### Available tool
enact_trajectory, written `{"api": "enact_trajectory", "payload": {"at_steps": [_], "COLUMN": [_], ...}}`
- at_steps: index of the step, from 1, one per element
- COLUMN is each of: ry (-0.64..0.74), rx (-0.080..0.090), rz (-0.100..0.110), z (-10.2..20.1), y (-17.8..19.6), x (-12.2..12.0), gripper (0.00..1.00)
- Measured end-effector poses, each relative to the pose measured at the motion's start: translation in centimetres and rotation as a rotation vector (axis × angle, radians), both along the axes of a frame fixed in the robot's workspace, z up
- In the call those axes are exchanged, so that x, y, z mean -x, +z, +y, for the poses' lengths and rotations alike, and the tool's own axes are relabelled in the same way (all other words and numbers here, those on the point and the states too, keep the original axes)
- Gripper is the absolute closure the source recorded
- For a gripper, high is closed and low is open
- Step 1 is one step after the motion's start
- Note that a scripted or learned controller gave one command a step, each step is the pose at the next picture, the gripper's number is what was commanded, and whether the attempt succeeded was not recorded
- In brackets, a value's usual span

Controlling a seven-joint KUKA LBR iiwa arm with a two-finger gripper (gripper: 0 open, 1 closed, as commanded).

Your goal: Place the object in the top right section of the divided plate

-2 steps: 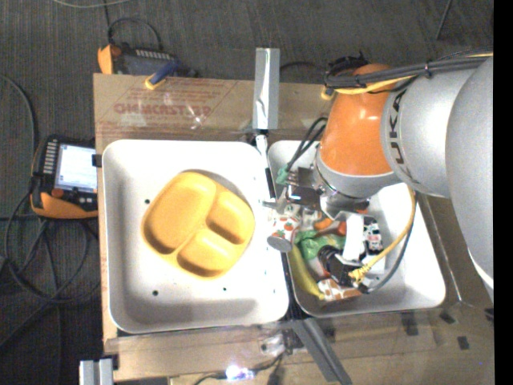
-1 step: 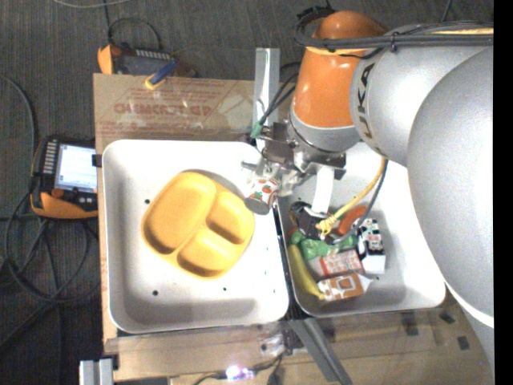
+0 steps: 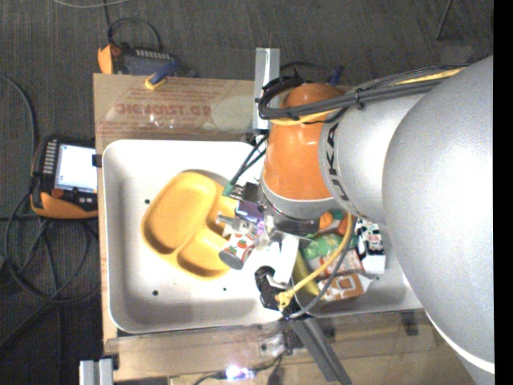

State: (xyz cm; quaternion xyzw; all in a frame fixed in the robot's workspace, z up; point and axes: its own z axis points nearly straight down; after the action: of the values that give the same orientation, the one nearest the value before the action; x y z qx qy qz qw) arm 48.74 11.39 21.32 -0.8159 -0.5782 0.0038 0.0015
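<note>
While the arm (image 3: pixel 385 183) reaches in over the bins, its gripper (image 3: pixel 240 229) sits at the right edge of the yellow divided plate (image 3: pixel 183 219) in the left white bin (image 3: pixel 120 239). A small patterned object (image 3: pixel 239 247) with a red patch lies just below it, touching the plate's rim. Grip state and hold: cannot tell. Assorted items (image 3: pixel 341 267) crowd the right bin.

Yellow plastic divided plate (image 3: pixel 183 219), three rounded sections, lies flat in left white bin, tilted diagonally in view. Small cylindrical object, red-white printed label with grey end (image 3: pixel 237 249), lies tipped at plate's right edge, near lower section.
</note>
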Motion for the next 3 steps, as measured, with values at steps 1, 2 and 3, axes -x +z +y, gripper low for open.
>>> {"api": "enact_trajectory", "payload": {"at_steps": [1,2,3], "ry": [-0.095,0.052,0.204], "rx": [0.002,0.002,0.000], "rz": [-0.005,-0.005,-0.003], "z": [-4.7,-8.4,1.9], "y": [4.1,11.8,9.0], "x": [-4.1,-6.8,-8.8], "gripper": [1.00,1.00,1.00]}}
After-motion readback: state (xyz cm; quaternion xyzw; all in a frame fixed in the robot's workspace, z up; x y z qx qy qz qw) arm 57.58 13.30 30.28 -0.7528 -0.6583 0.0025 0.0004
